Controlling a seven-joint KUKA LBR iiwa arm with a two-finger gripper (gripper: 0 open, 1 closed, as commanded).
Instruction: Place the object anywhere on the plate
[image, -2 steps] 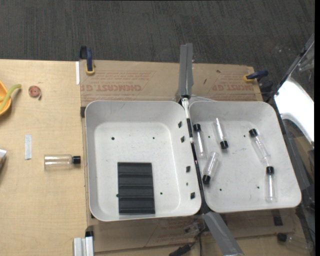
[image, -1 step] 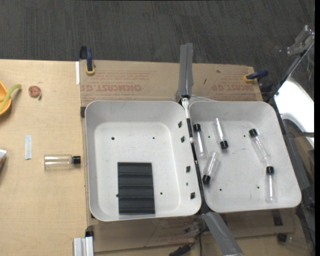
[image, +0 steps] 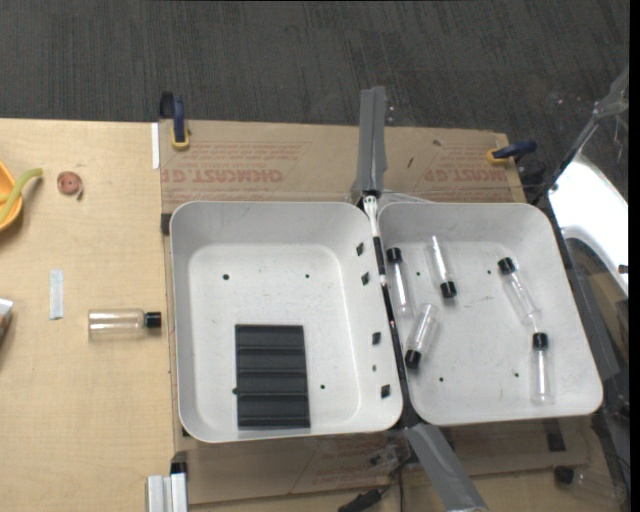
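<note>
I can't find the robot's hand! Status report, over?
Arm at right edge, end effector unseen. Five vials loose in right bin. Black ridged plate in left bin, nothing on it.

Two bins sit side by side on the desk (image: 80, 400), touching along their inner rims. The left bin (image: 190, 300) holds a ribbed plate (image: 271, 377) lying flat in its near half, toward the front wall. The right bin (image: 570, 300) holds five vials: one (image: 396, 280) along its left wall, one (image: 440, 268) just right of that, one (image: 419, 335) nearer the front, one (image: 517, 286) toward the right side, and one (image: 541, 366) by the near right corner. A sixth vial (image: 124, 321) lies on the desk left of the left bin.
</note>
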